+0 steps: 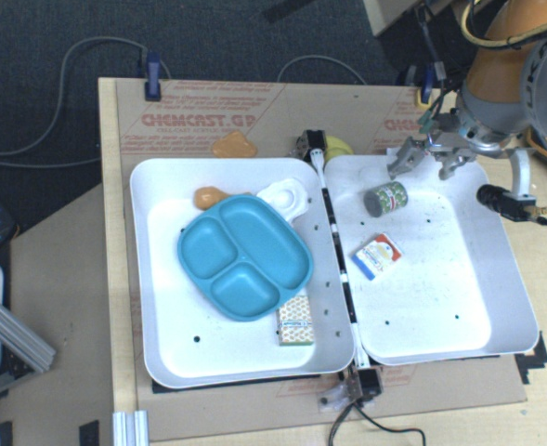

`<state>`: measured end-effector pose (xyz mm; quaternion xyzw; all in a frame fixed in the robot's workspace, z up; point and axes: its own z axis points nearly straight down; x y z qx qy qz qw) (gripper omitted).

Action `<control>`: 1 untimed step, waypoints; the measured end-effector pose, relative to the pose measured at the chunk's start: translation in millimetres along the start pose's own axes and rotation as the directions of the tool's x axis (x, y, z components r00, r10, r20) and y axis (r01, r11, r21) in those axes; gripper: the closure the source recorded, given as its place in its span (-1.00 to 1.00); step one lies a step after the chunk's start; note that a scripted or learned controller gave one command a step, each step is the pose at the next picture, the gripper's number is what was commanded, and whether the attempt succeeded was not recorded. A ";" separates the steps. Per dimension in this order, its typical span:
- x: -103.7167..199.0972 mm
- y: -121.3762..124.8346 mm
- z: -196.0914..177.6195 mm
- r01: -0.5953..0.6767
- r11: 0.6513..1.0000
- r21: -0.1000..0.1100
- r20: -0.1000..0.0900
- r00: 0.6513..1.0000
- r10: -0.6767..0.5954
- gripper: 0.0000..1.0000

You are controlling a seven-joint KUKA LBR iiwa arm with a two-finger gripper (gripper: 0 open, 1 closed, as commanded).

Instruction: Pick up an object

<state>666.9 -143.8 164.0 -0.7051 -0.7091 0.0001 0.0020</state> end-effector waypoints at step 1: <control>17.8 -1.4 57.0 -0.003 1.000 0.004 0.000 1.000 0.003 -1.00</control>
